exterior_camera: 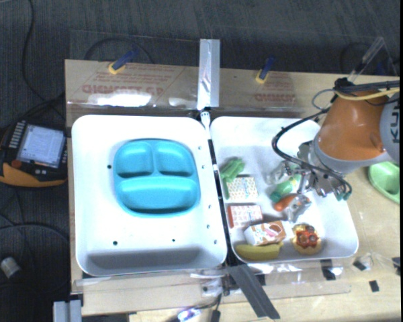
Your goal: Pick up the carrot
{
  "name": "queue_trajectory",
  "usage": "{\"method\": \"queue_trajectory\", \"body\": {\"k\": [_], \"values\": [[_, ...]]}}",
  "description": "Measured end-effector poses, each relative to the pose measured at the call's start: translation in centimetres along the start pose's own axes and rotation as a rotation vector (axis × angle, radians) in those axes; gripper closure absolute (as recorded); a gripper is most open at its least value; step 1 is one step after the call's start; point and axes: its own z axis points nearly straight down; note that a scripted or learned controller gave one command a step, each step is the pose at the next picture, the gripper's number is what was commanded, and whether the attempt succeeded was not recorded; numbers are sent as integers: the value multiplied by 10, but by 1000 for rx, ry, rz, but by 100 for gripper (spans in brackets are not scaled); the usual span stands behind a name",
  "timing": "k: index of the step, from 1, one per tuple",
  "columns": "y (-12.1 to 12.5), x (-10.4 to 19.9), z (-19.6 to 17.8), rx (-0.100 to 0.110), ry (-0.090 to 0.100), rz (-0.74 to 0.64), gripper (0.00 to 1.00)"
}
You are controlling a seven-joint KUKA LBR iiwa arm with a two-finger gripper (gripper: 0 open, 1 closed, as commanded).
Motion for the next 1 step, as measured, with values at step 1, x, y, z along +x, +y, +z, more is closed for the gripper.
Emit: {"method": "queue_trajectory", "body": {"k": [1], "values": [[0,-4,-13,0,-12,3,100]]}}
